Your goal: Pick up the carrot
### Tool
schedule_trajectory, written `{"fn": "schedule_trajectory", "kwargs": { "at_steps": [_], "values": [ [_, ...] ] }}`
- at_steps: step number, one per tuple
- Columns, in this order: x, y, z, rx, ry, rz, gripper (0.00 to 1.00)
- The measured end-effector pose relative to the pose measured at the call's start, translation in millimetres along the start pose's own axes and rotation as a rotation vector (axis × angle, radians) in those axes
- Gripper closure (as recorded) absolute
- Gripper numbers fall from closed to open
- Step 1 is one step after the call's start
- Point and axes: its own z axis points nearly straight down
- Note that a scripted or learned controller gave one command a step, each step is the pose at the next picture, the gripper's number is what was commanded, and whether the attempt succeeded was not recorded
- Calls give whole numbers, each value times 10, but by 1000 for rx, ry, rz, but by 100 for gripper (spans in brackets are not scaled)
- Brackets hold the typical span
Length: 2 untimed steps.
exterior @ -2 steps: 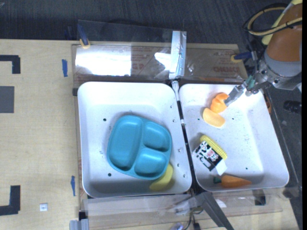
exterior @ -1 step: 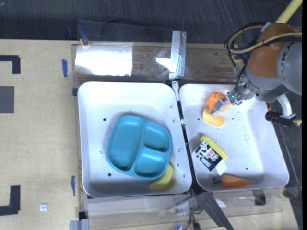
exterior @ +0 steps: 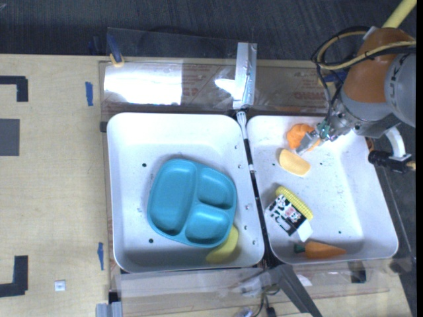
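The orange carrot with a green stub [exterior: 322, 248] lies along the front edge of the right white bin [exterior: 350, 207], well apart from the gripper [exterior: 312, 140]. The gripper hangs near that bin's back-left corner, touching a round orange fruit [exterior: 299, 135], above a yellow-orange wedge [exterior: 295, 163]. Whether its fingers are spread cannot be told.

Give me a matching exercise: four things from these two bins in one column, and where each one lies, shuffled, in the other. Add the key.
Things:
1. carrot
2. blue tray
3. orange lump
4. corn

Places:
A. left bin
B. right bin, far end, by the claw
C. right bin, near edge
D. right bin, middle, on a black-and-white card

Pairs: 1-C, 2-A, 3-B, 4-D
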Motion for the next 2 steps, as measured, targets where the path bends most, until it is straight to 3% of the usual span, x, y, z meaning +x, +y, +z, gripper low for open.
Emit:
{"fn": "schedule_trajectory", "kwargs": {
  "at_steps": [1, 2],
  "values": [
    [-327, -49, -159, 2, 1, -101, 100],
    [-86, 82, -992, -1, -1, 78, 100]
  ]
}}
